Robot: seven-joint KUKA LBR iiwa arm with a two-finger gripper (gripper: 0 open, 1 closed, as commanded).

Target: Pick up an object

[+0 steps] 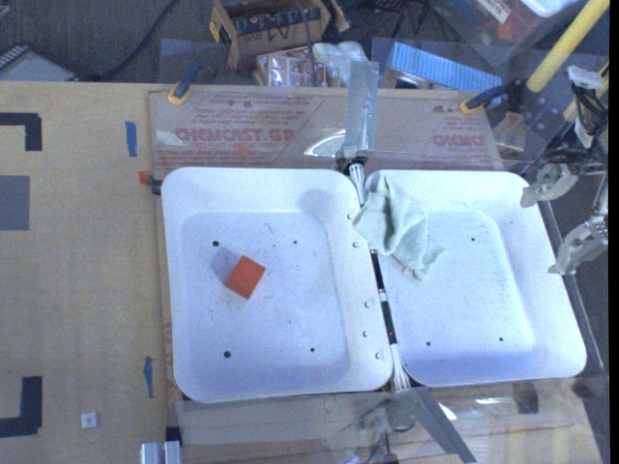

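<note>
An orange block (246, 276) lies in the left white bin (193, 375), left of that bin's middle. A pale green cloth (398, 228) is crumpled over the divider between the bins, mostly in the upper left corner of the right bin (542, 346). My gripper (554, 218) hangs at the right bin's far right rim, well away from both objects. Its two pale fingers (538, 186) stand apart, open, with nothing between them.
A brown printed board (251, 133) lies behind the bins, with a metal post (362, 104) standing at the divider. Clutter of boxes and cables sits beyond the bench. A yellow pole (571, 32) slants at the top right. Bare wooden benchtop (77, 259) spreads to the left.
</note>
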